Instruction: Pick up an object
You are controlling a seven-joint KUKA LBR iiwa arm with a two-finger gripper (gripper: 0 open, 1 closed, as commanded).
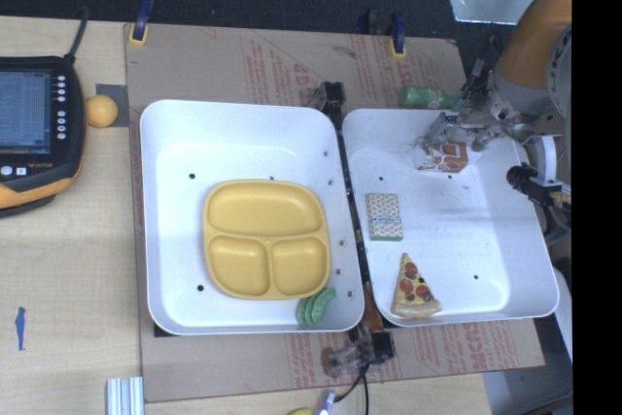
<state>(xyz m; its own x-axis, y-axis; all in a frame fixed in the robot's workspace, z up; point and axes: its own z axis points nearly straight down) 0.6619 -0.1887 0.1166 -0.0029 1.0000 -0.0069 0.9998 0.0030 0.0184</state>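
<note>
Starting from the yellow three-compartment plastic plate (265, 238) sitting in the left white bin (165, 209): a green ridged toy (315, 306) is wedged at its lower right corner. Right of the plate, in the other white bin (525, 306), you've got a small patterned box (384, 216) and a toy pizza slice (414, 289). Further right and up, the gripper (445, 133) hangs over a little orange-and-white packet (449, 156), probably your pick. I can't tell how its grip is set. Both bins sit on brown cardboard (243, 63) over a pale wooden bench (68, 287).
</note>
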